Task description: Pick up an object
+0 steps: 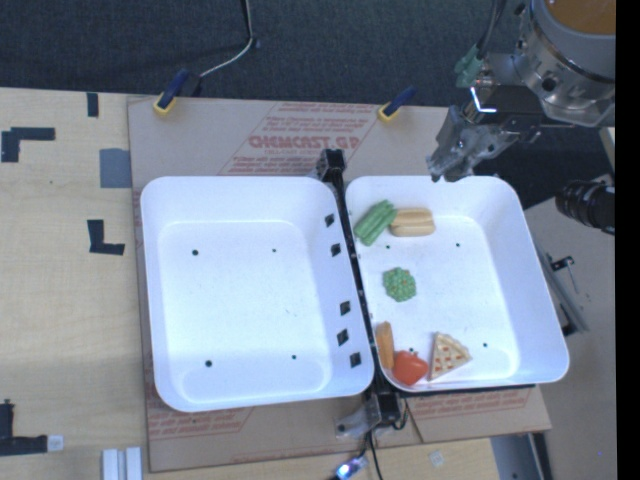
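The right bin (500, 268) holds several toy foods: a green pickle (374, 221) and a tan bread roll (411, 223) near its far left corner, a green broccoli piece (400, 285) in the middle, and an orange carrot stick (384, 342), a red tomato (409, 368) and a pizza slice (448, 355) at the near edge. My gripper (447, 168) hangs above the bin's far rim, to the right of the bread roll, with nothing visible between its fingers.
The left bin (240, 288) sits beside the right one, joined along a black clipped seam. Both rest on a cardboard sheet (290, 138) held by blue-and-yellow clamps. A cable runs across the dark floor behind.
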Robot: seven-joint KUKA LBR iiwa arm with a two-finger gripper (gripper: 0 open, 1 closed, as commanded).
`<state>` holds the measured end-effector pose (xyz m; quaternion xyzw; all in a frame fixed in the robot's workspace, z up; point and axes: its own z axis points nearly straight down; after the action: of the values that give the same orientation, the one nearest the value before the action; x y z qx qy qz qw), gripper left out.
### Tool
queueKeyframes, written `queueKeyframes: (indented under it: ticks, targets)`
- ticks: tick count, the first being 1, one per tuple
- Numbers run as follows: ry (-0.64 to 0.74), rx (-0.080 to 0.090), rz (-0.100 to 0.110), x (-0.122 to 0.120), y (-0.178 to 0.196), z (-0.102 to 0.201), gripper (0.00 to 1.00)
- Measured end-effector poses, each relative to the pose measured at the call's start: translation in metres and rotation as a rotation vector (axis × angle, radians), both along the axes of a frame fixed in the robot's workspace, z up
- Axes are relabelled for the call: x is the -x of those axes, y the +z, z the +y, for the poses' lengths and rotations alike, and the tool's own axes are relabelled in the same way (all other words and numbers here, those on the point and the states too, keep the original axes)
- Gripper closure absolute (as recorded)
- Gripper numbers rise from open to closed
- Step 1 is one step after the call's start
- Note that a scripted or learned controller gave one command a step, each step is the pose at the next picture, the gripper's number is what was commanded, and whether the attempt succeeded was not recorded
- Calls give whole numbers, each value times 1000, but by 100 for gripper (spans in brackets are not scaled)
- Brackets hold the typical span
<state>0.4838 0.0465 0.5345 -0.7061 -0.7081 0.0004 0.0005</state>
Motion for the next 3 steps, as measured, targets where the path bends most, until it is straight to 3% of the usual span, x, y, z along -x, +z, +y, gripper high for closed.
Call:
queueKeyframes:
  ticks: [1, 2, 3]
  targets:
    - [5, 0, 3, 1, -14, 67, 100]
    - [-1, 1, 1, 0, -13, 63, 0]
    - [-1, 1, 1, 0, -13, 63, 0]
